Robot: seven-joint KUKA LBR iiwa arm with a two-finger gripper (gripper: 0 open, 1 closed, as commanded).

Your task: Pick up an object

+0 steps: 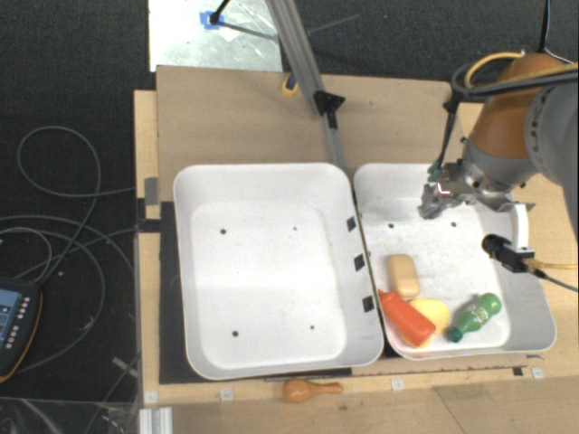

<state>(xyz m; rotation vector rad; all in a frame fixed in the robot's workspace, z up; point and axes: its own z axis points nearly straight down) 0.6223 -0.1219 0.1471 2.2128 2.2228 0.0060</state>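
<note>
The right bin (525,269) holds a tan bread-like block (403,275), an orange-red carrot-shaped piece (406,319), a yellow lemon-like piece (433,313) and a green bottle (473,316), all bunched near its front edge. My gripper (432,202) hangs over the back part of the same bin, well behind those objects and apart from them. Nothing shows between its fingers. From this angle the fingers are small and dark.
The left bin (190,242) lies beside the right one, with black clips (358,260) along the shared rim. A tan pear-shaped toy (310,389) lies on the bench in front of the bins. A grey pole (298,43) slants across the back.
</note>
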